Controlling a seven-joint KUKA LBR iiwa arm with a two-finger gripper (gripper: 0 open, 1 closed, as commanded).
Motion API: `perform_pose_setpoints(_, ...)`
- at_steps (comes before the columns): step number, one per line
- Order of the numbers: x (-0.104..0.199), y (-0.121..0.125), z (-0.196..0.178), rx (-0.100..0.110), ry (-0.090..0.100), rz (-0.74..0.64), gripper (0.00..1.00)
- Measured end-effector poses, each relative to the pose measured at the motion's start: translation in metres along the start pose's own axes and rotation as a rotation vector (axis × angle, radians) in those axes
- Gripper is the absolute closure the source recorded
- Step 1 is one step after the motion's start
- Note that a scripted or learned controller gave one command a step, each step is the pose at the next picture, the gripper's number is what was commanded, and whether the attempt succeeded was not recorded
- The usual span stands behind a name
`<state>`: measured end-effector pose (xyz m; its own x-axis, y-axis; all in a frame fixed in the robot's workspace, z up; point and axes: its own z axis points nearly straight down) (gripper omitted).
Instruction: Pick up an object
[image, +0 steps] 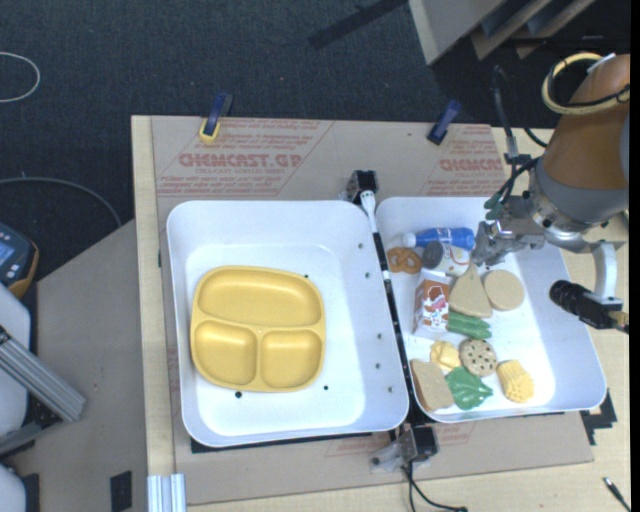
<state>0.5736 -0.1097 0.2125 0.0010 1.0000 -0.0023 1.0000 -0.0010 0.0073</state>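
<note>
The right bin (570, 345) holds several toy foods: a pretzel (405, 261), a blue bottle (445, 238), a red-and-white packet (432, 305), a tan wedge (468, 296), a round tan biscuit (505, 290), a green pea pod (468, 325), a chocolate-chip cookie (478, 356), a bread slice (432, 385), a green leafy piece (468, 388) and a corn cob (515, 380). My gripper (487, 252) hangs low over the bin's upper middle, just above the tan wedge and beside the blue bottle. Nothing is visibly held.
The left bin (190, 240) carries a yellow three-compartment tray (258, 327). Blue and yellow clamps (213, 117) pin the cardboard base at the back. A black fitting (585, 303) on the arm hangs over the right bin's right side.
</note>
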Motion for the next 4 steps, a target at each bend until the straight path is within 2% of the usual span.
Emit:
perform_pose_setpoints(1,0.000,0.001,-0.013,0.002,0.001,-0.002,1.00)
perform_pose_setpoints(2,0.046,-0.002,-0.015,0.008,0.005,-0.006,1.00)
perform_pose_setpoints(3,0.034,0.000,-0.003,0.011,0.002,0.000,1.00)
perform_pose_setpoints(4,0.042,-0.007,-0.010,0.009,0.004,-0.002,1.00)
